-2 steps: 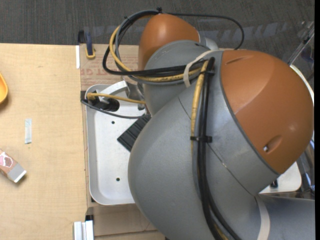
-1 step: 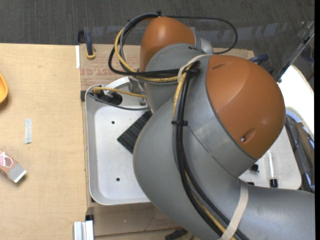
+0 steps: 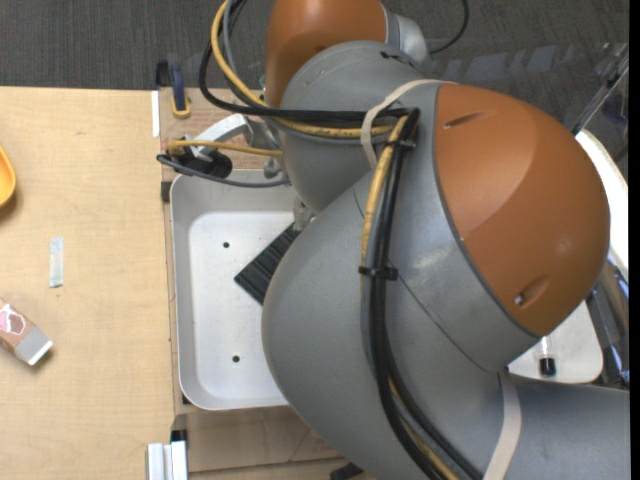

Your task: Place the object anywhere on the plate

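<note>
Arm [image 3: 440, 268] over bin [image 3: 215, 298]; end effector state: cannot tell. Risk: blind placement may miss the plate, arm blocking view.

No legible text — none anywhere

Robotics lab, grey-and-orange arm [image 3: 430, 268], white bin [image 3: 215, 368], wooden bench [image 3: 90, 168]

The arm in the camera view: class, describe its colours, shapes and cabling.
The arm has bulky rounded grey housings with glossy orange domed caps. Black and yellowish cables run along it, held by a pale strap and ties, and loop above the upper joint.
</note>
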`<state>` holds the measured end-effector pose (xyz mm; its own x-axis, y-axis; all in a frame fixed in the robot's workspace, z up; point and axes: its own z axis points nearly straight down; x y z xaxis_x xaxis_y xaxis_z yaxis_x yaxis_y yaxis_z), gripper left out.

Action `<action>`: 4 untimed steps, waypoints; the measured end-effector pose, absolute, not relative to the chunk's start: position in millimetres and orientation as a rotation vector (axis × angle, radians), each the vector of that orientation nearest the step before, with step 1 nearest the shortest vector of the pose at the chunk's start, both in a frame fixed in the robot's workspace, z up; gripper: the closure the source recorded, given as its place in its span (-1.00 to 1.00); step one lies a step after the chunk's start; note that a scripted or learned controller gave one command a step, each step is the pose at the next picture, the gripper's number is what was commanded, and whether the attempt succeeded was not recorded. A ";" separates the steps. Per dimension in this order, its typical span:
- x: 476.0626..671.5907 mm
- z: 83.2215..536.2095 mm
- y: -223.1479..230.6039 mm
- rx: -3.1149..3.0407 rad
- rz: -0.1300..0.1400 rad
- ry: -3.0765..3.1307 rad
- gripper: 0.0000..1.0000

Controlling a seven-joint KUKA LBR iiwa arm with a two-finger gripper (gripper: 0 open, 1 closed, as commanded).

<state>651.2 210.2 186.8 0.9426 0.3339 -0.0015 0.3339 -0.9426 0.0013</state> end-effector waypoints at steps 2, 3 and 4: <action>651.5 229.8 227.6 3.034 -0.006 0.803 -1.00; 646.2 260.6 227.4 3.013 -0.006 0.880 -1.00; 645.7 266.9 226.9 3.008 -0.016 0.884 1.00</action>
<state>645.7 226.9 266.9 0.8411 0.5407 -0.0115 0.5408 -0.8412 0.0031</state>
